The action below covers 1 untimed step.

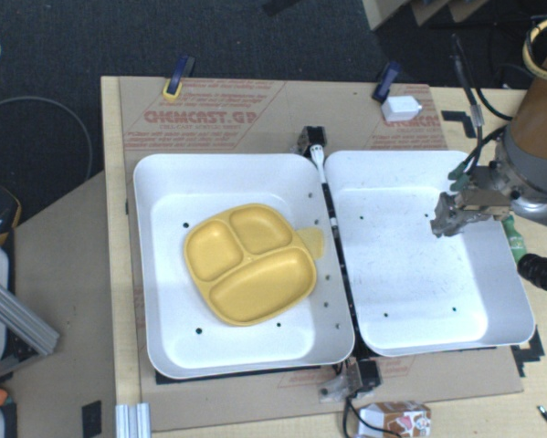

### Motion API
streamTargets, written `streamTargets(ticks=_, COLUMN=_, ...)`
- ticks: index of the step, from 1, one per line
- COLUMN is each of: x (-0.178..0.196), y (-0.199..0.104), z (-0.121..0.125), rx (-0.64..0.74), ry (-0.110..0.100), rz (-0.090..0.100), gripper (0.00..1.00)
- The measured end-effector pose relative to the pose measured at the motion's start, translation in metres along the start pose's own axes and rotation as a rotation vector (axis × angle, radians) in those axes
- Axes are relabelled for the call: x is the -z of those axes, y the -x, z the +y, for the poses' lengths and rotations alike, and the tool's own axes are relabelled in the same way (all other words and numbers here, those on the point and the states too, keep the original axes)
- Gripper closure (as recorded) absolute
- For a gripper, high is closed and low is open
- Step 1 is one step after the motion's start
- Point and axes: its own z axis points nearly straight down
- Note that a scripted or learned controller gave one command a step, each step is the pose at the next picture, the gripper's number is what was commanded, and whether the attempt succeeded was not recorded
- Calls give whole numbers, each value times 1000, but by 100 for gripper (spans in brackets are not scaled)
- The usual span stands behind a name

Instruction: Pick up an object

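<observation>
Well apart: yellow tray (250, 263) in left bin (154, 245); tool (448, 219) over right bin (392, 272), grip state unclear.

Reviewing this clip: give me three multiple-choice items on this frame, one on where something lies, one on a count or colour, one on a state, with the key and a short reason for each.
1. Where does the yellow tray lie?
A. In the left bin
B. In the right bin
C. On the cardboard outside both bins

2. How many compartments does the tray have?
A. Two
B. Three
C. Five

3. Where is the pincer relative to the tray?
A. Touching its rim
B. Pressed into its largest compartment
C. Apart from it, over the other bin

Key:
1 A: the tray rests on the floor of the left bin, tilted in plan toward its centre.
2 B: two smaller compartments sit above one large one.
3 C: the pincer is over the right bin, near that bin's right side, with the divide between the bins separating it from the tray.
</observation>
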Motion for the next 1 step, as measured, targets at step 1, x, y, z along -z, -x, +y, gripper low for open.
streamTargets(ticks=1, x=-13, y=-106, z=-3, rx=10, ry=9, rz=1, gripper=100)
